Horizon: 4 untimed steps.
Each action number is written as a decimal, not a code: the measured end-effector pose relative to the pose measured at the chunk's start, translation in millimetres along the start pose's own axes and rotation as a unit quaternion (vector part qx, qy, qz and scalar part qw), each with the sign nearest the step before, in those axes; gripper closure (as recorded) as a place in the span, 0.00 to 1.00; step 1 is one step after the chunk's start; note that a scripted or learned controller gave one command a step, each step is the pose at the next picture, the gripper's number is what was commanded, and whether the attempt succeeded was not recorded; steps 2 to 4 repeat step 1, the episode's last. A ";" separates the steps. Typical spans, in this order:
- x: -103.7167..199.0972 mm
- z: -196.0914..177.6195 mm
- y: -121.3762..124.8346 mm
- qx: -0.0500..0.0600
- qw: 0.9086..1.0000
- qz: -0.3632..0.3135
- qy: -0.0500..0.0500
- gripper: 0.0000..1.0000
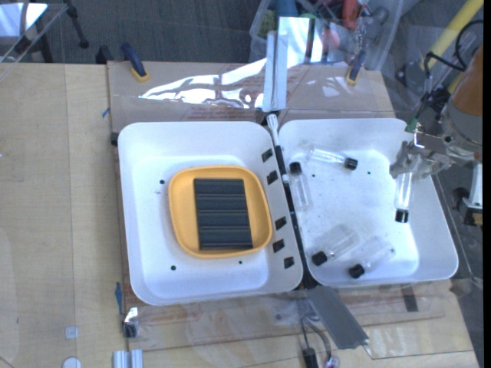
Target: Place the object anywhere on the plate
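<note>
Camera view looks down at a slant on a pale wooden bench (54,205) that carries two shallow white bins side by side. Taking the yellow plate (220,211) as the landmark: it lies in the middle of the left bin (142,205), squarish with rounded corners, and a dark grey ribbed block (222,214) rests flat on its centre. Just right of the plate a row of small black clips (276,202) runs along the seam where the two bins meet. Beyond that seam, further right of the plate, is the right bin (430,259), its floor speckled with small dark marks.

Several clear vials with black caps lie loose in that bin: one (331,158) up and right of the plate, one (298,184) close to the seam, and two (334,246) (371,257) lying near each other, lower and right of the plate. Above the plate, past the bins, a sheet of shiny clear film (207,90) glares on the bench, and a clear tub of mixed coloured items (330,6) stands further back.

The arm reaches in well to the right of the plate. Its gripper (404,176) hangs over the far right part of the right bin, fingers pointing down. A clear vial (402,198) hangs upright between them, black cap at the bottom, so the jaws are pinching its upper end. The vial is well apart from the plate, on the other side of the seam.
</note>
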<state>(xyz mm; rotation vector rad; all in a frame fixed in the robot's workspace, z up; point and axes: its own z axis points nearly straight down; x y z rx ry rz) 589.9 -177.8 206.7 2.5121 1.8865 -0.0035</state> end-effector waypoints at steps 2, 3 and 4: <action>0.0 -0.2 0.0 0.000 1.000 0.000 0.000 0.00; 0.0 -0.2 0.0 0.000 1.000 0.000 0.000 0.00; 0.0 -0.2 0.0 0.000 1.000 0.000 0.000 0.00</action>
